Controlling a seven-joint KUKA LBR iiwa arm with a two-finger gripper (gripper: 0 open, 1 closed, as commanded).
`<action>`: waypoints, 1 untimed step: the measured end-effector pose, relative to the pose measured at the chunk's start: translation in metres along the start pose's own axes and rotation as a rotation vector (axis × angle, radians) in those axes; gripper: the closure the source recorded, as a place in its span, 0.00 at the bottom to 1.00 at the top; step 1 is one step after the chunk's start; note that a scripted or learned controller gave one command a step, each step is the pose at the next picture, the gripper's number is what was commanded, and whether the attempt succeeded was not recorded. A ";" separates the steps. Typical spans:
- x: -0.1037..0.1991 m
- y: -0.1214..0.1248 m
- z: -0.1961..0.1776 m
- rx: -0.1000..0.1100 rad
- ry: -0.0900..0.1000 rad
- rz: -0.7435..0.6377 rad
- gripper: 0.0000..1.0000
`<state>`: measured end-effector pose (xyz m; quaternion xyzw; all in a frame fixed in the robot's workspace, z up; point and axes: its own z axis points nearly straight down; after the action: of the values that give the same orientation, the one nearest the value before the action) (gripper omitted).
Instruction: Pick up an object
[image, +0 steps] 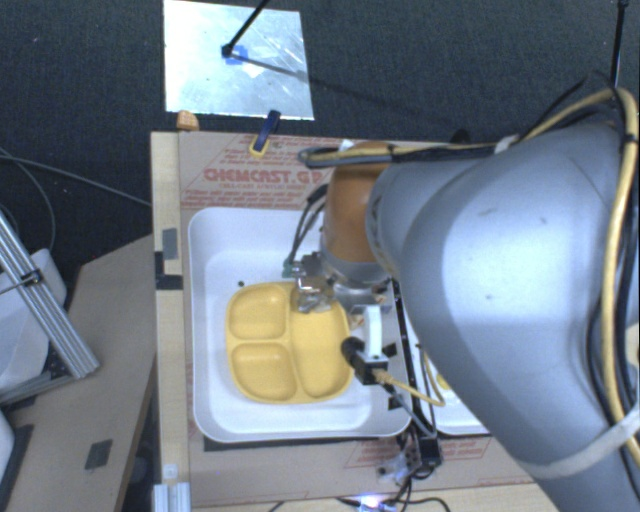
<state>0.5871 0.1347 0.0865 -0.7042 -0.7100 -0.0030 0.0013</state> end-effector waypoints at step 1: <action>0.019 -0.030 -0.249 -0.014 0.000 0.001 1.00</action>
<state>0.5567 0.1516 0.3353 -0.7045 -0.7096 -0.0079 -0.0035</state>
